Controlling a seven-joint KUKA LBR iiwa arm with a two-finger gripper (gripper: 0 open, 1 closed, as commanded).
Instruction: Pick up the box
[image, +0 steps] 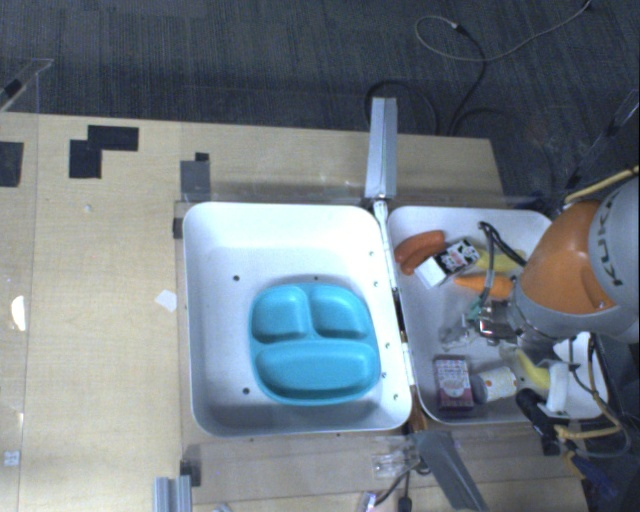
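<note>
Approach step: gripper (487, 325) hovers in right bin (425, 400), jaw state can't tell (blurred). Box (453, 384) lies just below-left of jaws, ungrasped. Next: shift over it, descend.

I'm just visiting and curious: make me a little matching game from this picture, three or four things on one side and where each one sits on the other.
Things:
1. blue tray
2. sausage
3. dark box
4. orange band

Places:
A. near front corner of the right bin, by the divider
B. on the arm, over the right bin's right side
C. middle of the left bin
D. far left corner of the right bin

Pairs: 1-C, 2-D, 3-A, 4-B
</note>
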